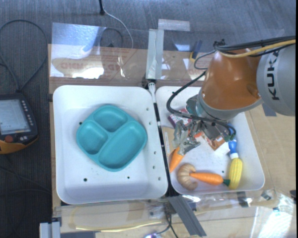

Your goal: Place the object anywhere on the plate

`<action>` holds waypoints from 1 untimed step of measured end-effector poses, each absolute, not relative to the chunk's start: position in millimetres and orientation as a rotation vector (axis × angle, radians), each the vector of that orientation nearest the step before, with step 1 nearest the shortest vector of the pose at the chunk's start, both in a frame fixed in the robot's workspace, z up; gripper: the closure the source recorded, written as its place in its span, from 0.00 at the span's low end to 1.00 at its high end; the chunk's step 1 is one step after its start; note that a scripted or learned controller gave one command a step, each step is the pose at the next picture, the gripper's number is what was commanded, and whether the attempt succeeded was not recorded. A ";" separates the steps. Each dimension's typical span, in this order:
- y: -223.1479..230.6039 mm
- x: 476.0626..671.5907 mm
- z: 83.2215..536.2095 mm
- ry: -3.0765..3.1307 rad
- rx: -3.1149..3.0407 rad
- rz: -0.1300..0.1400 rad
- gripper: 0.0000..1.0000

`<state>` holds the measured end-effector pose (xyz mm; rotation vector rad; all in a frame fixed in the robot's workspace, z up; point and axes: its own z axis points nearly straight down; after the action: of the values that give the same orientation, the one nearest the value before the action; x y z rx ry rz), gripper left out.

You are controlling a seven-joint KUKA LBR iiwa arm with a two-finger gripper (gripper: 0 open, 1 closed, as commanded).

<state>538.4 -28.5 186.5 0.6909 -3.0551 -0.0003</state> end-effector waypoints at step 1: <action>-28.4 538.3 186.3 -3.055 0.691 -0.001 0.00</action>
<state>538.3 -28.4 186.3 0.6910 -3.0545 -0.0006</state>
